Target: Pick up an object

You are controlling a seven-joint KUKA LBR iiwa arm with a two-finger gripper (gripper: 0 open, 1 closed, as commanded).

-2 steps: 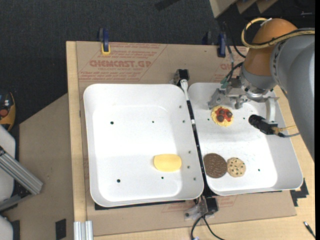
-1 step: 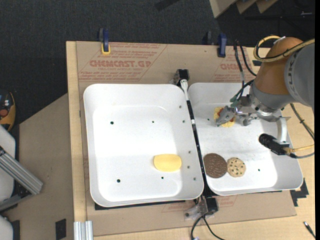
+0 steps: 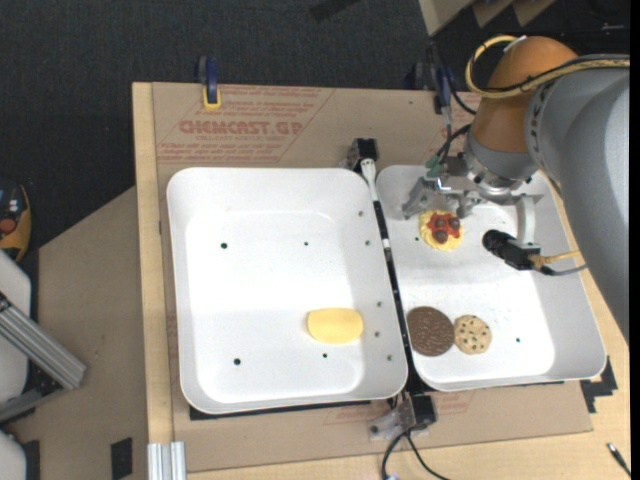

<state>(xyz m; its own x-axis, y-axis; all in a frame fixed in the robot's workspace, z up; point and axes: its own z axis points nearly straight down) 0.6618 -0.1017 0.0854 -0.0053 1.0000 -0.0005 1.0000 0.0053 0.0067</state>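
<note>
Hovering over the right bin (image 3: 560,358), the gripper (image 3: 441,206) seems lined up to grab a small red-and-yellow toy (image 3: 442,231); finger spread unclear.

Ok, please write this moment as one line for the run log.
arm: over right bin | gripper: above red-and-yellow item | grasp: unclear | cookies: right bin | yellow piece: left bin

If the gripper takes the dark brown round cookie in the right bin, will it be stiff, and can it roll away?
The dark brown cookie looks like a flat, thin disc lying on its face, so it probably will not roll. It seems rigid and light, likely a toy. Being so low against the right bin floor, it may be hard to grip by its edges. The lighter chip cookie beside it could get nudged.
</note>
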